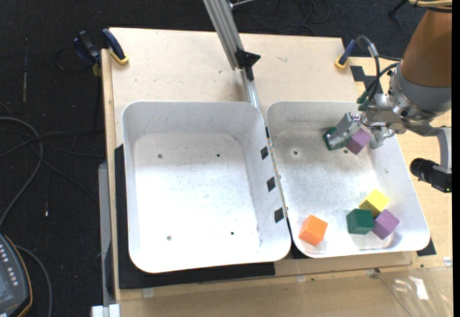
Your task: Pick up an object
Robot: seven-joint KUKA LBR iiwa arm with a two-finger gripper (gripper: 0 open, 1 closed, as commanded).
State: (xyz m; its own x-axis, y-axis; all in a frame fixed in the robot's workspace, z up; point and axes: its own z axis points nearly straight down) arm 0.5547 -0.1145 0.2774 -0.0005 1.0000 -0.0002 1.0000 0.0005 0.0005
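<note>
While the shallow white plastic left bin (144, 164) sits well to the left of the jaws on the pale wooden counter (180, 64), a slanted grey metal pole (215, 10) runs down toward the seam between the two bins, also left of the jaws. Next comes the shallow white plastic right bin (316, 121), over whose upper part the jaws hang. An orange cube (313, 229) lies near that bin's lower rim, well below and left of the jaws. The robot's gripper (348, 136) has its jaws clamped on a small purple cube (357, 141), which shows between the fingers and appears lifted off the bin floor; a dark green piece is visible just left of the cube at the fingertip. Below the jaws and slightly right, near the bin's lower right corner, a dark green cube (360, 221), a yellow cube (374, 202) and a second purple cube (387, 223) cluster together, touching one another. The grey arm with its orange band (430, 35) rises to the right of the jaws.
</note>
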